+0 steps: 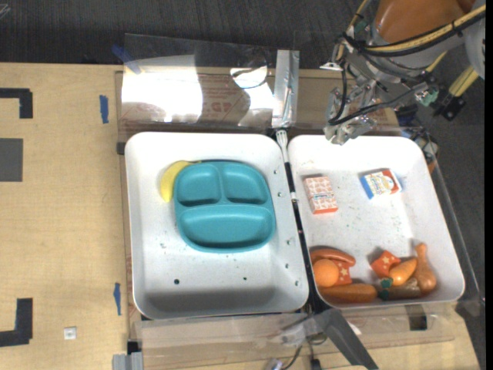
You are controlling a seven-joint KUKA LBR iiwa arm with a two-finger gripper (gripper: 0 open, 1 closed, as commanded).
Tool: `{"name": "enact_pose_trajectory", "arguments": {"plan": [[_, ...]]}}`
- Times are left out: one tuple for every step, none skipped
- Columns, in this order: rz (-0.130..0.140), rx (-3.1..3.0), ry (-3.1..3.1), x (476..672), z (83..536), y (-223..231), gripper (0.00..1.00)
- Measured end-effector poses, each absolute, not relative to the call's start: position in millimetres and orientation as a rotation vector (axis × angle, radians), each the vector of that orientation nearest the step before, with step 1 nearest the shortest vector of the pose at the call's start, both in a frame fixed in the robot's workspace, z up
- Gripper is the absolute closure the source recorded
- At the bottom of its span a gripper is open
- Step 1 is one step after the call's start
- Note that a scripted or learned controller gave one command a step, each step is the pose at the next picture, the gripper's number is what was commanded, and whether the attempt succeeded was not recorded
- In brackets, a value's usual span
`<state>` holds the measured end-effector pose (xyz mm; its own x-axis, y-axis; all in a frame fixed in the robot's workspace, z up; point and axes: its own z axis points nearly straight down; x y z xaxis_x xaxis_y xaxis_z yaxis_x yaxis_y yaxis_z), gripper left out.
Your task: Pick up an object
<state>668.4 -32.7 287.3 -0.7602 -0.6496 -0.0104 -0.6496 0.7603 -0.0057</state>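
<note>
Poised over the far edge of the right bin (pixel 443 206), just inside its far-left corner: gripper (pixel 343 133), amid a tangle of cables below the orange band of the arm (pixel 416 6); released or clenched, cannot tell. Nearest below it, on the white floor of that bin towards the left wall: small flat carton (pixel 320 193), rectangular, pale with red print, long axis running from far edge to near edge. Beside it towards the right wall, well apart: flat packet (pixel 380 183), white with blue and red, long axis tilted, lower end towards the carton. Crowded along the near edge: glossy plastic toy food, with a round orange (pixel 327 273) touching a long reddish sausage (pixel 350 291) lying parallel to that edge, and a tan gourd (pixel 424 270) standing lengthwise near the right corner, narrow end towards the far edge. In the left bin (pixel 146 230): smooth teal divided plate (pixel 225 205), rounded corners, over a yellow piece (pixel 167 179).
</note>
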Motion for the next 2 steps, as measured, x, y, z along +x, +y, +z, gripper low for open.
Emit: {"name": "enact_pose_trajectory", "arguments": {"plan": [[-0.001,-1.072,2.94,667.3,293,6,1.0],[-0.001,-1.426,2.791,659.9,289,-10,1.0]]}}
